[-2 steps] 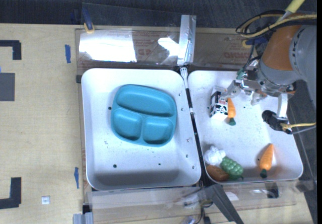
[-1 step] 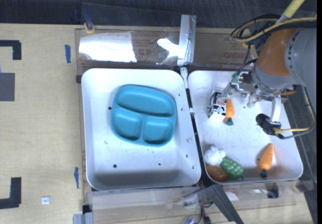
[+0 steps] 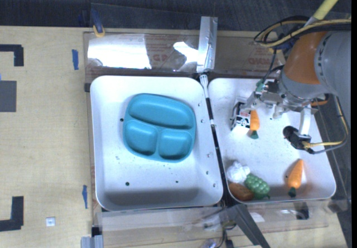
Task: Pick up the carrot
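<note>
Two carrots lie in the right bin (image 3: 323, 185). One small orange carrot (image 3: 254, 121) with its green end pointing down sits in the upper left part of that bin, between the black-and-white fingers (image 3: 240, 116) of my gripper (image 3: 249, 120). The gripper is shut on this carrot. A second orange carrot (image 3: 295, 173) lies alone near the bin's lower right corner, green tip toward the front. The grey arm with its orange band (image 3: 301, 63) comes in from the right, above the bin's back edge.
A blue divided plate (image 3: 159, 126) fills the middle of the left bin (image 3: 106, 185). At the right bin's front left corner lie a white lump (image 3: 238, 173), a green knobbly item (image 3: 257, 184) and a brown item (image 3: 241, 190). Cables (image 3: 301, 140) hang beside the wrist.
</note>
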`<state>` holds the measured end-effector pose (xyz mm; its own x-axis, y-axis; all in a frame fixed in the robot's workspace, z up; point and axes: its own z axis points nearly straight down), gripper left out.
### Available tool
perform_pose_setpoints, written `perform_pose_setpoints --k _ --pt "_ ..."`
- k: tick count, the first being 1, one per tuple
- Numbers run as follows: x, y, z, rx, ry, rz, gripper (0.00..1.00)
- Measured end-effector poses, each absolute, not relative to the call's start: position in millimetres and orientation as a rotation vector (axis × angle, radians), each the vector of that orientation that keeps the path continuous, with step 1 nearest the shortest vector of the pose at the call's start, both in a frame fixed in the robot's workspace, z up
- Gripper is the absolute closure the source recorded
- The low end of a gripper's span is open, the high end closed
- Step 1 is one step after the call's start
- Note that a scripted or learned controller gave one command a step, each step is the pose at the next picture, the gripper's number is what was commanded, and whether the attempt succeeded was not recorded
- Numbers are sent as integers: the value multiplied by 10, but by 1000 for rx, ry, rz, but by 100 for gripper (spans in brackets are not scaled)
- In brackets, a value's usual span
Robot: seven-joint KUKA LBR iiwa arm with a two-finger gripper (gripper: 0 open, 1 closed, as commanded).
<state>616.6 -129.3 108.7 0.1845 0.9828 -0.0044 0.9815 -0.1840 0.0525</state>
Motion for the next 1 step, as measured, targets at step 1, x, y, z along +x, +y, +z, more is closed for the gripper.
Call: perform_pose_setpoints --k 1 --pt "6149 -1297 1091 2167 2209 47 0"
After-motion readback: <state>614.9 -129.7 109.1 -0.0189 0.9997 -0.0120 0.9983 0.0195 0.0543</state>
